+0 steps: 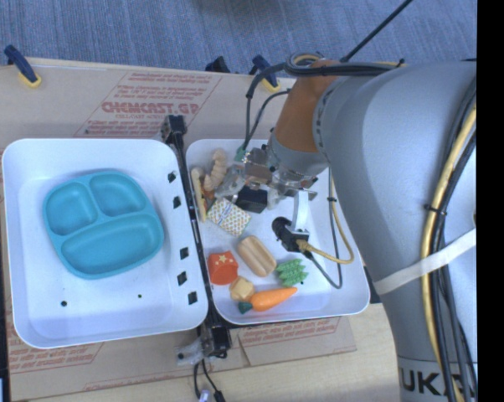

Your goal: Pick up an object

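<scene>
Your hand (250,193) sits low in the right bin (346,296) beside the checkered block (228,217); you cannot tell its grip.

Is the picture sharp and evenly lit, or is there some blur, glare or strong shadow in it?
Camera view: light is soft and even, with faint shadows under the blue tray and the toy carrot; no strong glare on the white bins; the arm, close to the lens, looks large and slightly soft, and the gripper area is dark and cluttered.
</scene>
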You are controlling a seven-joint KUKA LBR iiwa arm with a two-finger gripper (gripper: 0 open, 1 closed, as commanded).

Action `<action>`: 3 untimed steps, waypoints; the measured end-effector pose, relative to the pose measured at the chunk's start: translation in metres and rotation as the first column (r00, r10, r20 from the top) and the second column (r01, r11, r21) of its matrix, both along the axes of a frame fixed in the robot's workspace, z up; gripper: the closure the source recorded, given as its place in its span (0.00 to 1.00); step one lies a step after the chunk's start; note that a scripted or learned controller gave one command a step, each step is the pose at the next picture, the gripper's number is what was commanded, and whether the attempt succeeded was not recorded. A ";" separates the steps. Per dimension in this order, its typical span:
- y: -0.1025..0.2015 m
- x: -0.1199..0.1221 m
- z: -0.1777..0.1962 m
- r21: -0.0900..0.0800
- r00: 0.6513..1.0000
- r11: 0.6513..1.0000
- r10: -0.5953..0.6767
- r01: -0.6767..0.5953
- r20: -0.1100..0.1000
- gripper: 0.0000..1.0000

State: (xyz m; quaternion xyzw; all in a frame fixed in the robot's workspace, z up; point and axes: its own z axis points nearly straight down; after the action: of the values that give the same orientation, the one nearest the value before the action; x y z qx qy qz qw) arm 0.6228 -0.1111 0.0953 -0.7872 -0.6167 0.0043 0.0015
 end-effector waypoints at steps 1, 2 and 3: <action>-0.012 0.034 -0.002 0.002 0.965 0.965 0.263 -0.263 0.005 0.00; -0.011 0.034 0.007 0.004 0.963 0.963 0.268 -0.268 0.003 1.00; -0.010 0.034 0.007 0.004 0.963 0.963 0.269 -0.269 0.003 0.00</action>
State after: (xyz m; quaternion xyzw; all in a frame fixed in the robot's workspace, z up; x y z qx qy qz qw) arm 0.6568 -0.1215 0.1027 -0.6963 -0.7178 0.0022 0.0018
